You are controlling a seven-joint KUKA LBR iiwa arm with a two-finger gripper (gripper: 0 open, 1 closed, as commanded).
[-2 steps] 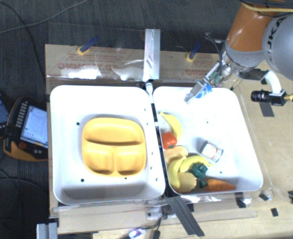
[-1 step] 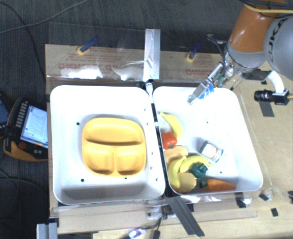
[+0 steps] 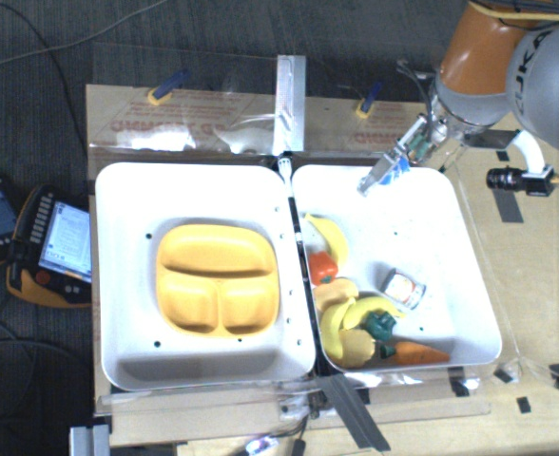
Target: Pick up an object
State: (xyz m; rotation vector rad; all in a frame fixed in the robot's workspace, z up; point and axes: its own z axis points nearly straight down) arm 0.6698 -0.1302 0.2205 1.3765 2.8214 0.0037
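The gripper (image 3: 379, 175) hangs above the upper rim of the right bin (image 3: 470, 255), right of centre frame; whether its fingers are spread or pressed together, I cannot tell. Bare white floor lies open below it. The objects crowd the bin's lower left: banana (image 3: 329, 237), tomato (image 3: 322, 268), small jar (image 3: 403, 289), carrot (image 3: 418, 353). The left bin (image 3: 127, 207) bears a yellow tray (image 3: 218, 278).

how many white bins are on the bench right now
2. The left white bin holds a yellow divided tray; the right white bin holds a pile of toy food along its near left side.
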